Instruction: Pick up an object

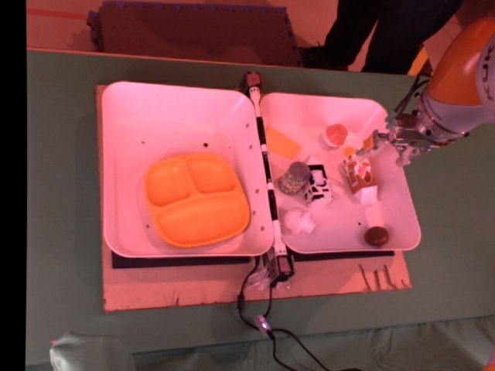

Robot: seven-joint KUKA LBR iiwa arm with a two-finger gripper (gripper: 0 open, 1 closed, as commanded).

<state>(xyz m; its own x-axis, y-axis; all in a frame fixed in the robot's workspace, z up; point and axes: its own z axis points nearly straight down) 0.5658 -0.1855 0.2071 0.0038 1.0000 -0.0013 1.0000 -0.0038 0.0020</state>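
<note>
My gripper (pixel 387 150) hangs over the right edge of the right bin (pixel 402 222), open, with nothing between its fingers. Just left of it and slightly nearer the camera lies an orange patterned box (pixel 359 173) with a white block (pixel 370 195) at its end. A red-orange round piece (pixel 336 135) sits further left, towards the bin's back. Also in this bin are a grey-green can (pixel 295 178), a black-and-white box (pixel 317 188), a white crumpled item (pixel 298 221), a brown round item (pixel 377 236) and an orange stick (pixel 282 141).
The left bin (pixel 131 114) holds an orange divided plate (pixel 197 199). A black-and-white bar (pixel 264 161) runs along the seam between the bins, with cables (pixel 267 327) trailing off the front. A person's legs (pixel 387 14) stand behind the bench at the back right.
</note>
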